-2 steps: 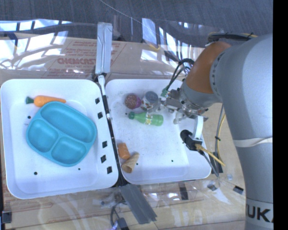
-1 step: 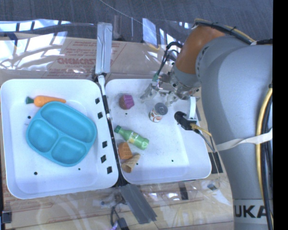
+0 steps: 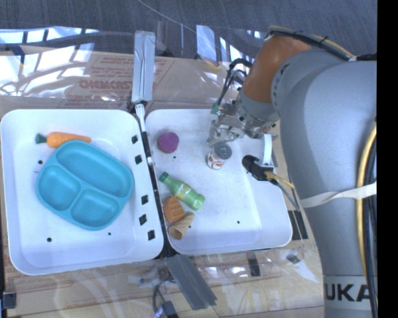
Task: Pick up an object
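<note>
Nearest the camera, at the front of the right bin (image 3: 272, 234): an ice-cream cone (image 3: 180, 228) lying on its side, with a brown pastry-like piece (image 3: 173, 209) touching it just behind; both close to the divider between the bins. Next back: a green bottle (image 3: 183, 191) lying flat, long axis running from upper left to lower right, cap end toward the divider. In the left bin (image 3: 20, 244): a blue divided plate (image 3: 84, 184), and a carrot (image 3: 63, 138) beyond it, just off the plate's far rim. Farther back in the right bin: a purple ball (image 3: 168, 142) near the divider; a small round can (image 3: 217, 157), white and orange, apparently on its side with one round end turned up toward the camera.

The end effector (image 3: 223, 138) hangs directly over the can, its tip just above or touching it; whether it is spread or closed cannot be told from this angle, and nothing is seen held between its parts. A black part of the wrist (image 3: 254, 167) projects toward the near right.

Judgement: the can is the likely target, lying immediately beneath and slightly nearer than the end effector; the coming move turns on a short vertical drop; the can's round body may roll aside under an off-centre close. The desk (image 3: 73, 78) behind carries a sheet of printed cardboard.
</note>
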You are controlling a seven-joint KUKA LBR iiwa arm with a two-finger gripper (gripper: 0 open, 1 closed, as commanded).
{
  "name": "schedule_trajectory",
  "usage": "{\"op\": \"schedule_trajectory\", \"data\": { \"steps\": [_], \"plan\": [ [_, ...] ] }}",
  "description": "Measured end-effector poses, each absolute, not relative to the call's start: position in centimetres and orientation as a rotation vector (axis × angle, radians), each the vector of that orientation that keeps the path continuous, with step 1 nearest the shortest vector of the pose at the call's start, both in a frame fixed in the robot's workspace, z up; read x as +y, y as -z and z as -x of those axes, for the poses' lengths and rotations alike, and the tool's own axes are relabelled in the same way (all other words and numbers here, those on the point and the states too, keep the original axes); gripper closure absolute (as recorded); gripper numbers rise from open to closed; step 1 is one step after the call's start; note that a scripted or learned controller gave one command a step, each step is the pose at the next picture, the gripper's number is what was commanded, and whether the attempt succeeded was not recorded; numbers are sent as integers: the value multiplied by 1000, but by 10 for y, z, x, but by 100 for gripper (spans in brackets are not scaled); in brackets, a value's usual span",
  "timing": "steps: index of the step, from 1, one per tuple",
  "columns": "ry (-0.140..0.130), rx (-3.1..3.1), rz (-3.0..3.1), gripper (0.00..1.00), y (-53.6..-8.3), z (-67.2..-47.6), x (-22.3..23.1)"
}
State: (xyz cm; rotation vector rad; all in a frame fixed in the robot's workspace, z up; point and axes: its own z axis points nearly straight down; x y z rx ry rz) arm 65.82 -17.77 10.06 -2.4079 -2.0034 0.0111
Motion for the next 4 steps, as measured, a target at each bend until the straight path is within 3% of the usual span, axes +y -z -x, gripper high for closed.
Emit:
{"op": "schedule_trajectory", "data": {
  "steps": [2, 3, 4],
  "plan": [
    [-10, -1309, 2852, 100, -190, -657, -56],
    [-17, -1075, 2945, 100, -189, -615, -5],
    [-16, -909, 3003, 100, -224, -554, 19]
  ]
}}
